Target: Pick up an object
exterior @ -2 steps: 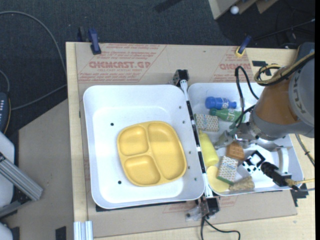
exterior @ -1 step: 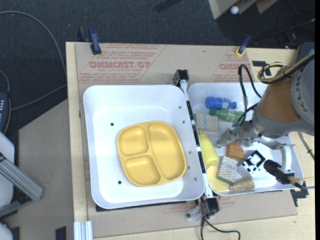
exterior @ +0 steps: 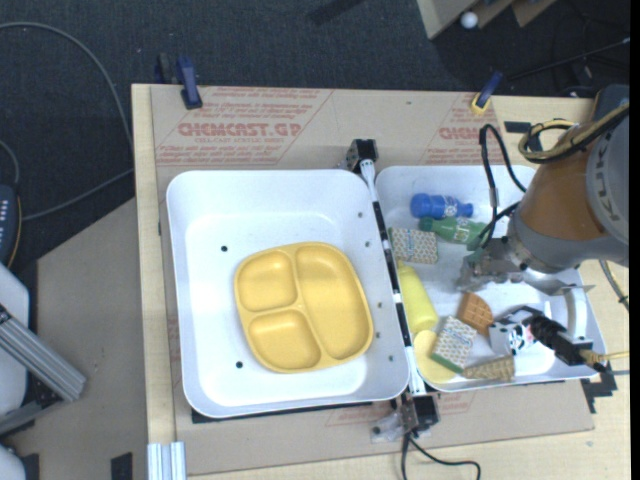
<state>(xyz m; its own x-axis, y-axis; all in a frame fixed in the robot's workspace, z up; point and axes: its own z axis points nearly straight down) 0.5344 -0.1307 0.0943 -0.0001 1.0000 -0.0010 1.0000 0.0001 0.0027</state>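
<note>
Arm: reached in from the right, over the right bin (exterior: 455, 176).
Claw (exterior: 487, 268): low in the right bin's middle; open or closed could not be told.
Objects: blue bottle (exterior: 440, 206), green bottle (exterior: 455, 230), yellow tube (exterior: 416, 295), waffle-like pieces (exterior: 476, 311) in the right bin.
Left bin (exterior: 200, 218): held a yellow divided plate (exterior: 302, 305).

Sitting side by side on the bench (exterior: 270, 118): left bin (exterior: 200, 218) at nine o'clock, right bin (exterior: 400, 183) at three. Resting in the left bin: divided tray (exterior: 303, 306). Lying in the right bin: two bottles (exterior: 441, 207) at twelve o'clock, sponges (exterior: 455, 343) at six. Reaching in from three o'clock: arm (exterior: 565, 203).
</note>
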